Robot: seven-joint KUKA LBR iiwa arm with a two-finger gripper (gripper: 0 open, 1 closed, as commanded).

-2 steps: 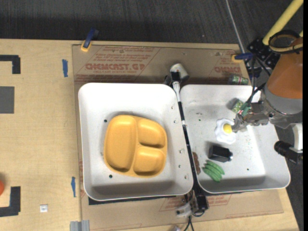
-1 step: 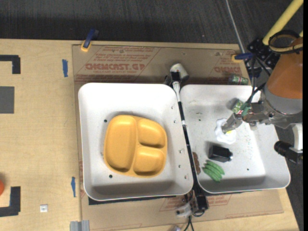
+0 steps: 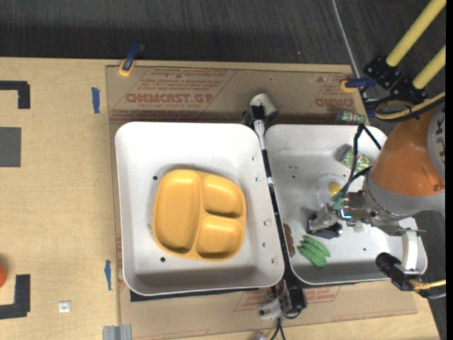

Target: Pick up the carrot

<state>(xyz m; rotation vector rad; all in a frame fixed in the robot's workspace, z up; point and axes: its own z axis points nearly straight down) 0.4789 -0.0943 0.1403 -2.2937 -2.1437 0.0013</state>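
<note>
Which of the small things in the right bin (image 3: 396, 268) is the carrot cannot be told; none of them shows a clear carrot shape or colour. A ribbed green piece (image 3: 314, 251) lies near that bin's front wall; a small yellow piece (image 3: 333, 188) sits mid-bin; a green-and-white piece (image 3: 356, 159) lies towards the back, partly behind a black cable.

The gripper (image 3: 325, 223) is low inside the right bin, just above and beside the green piece and close to the yellow one; it shows as a dark cluster with a small blue light, and whether it is clenched, released or grasping anything cannot be told. The arm (image 3: 409, 168) comes in from the right, its orange band bulking over the bin's right side.

The left bin (image 3: 134, 190) touches the right one along a dark seam; in it lies a yellow tray (image 3: 200, 214) with three compartments, one long on the left and two smaller on the right.

Both bins rest on a brown sheet (image 3: 212, 91) printed in red; the large word reads CHEMCAST, followed by what looks like GP; the finer lines are too small to read. A blue-and-yellow clamp (image 3: 130, 58) grips the sheet's back left corner; strips of blue tape (image 3: 95, 99) mark the bench (image 3: 49, 211).
</note>
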